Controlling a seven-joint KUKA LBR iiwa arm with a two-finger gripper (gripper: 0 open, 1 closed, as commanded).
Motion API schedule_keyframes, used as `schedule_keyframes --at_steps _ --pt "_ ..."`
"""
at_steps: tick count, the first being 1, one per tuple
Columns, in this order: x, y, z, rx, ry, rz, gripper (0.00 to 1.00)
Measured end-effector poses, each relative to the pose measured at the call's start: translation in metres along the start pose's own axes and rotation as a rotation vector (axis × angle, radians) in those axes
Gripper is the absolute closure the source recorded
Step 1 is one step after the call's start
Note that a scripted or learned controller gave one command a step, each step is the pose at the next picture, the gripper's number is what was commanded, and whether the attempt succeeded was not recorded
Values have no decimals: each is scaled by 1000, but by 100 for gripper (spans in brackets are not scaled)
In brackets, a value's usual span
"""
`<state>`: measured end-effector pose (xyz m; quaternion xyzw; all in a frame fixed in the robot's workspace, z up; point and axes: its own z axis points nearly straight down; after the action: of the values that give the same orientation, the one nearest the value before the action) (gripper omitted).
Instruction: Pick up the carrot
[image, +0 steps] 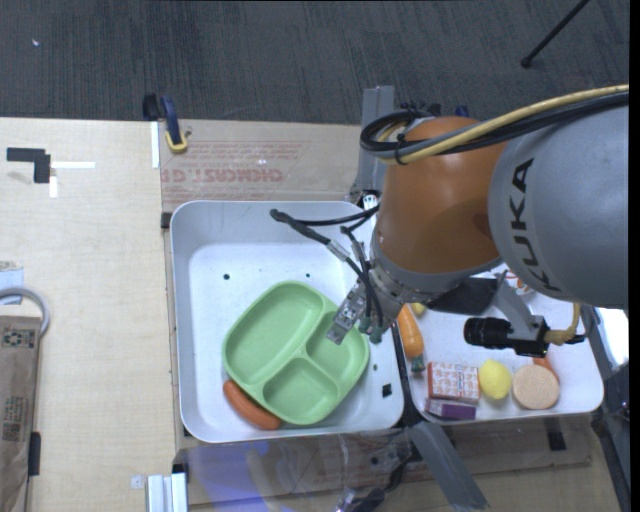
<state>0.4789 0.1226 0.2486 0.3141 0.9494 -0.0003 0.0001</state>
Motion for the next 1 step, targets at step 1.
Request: schedule_keyframes --at_steps 1 --pt "17 73 -20 1 0 96 100"
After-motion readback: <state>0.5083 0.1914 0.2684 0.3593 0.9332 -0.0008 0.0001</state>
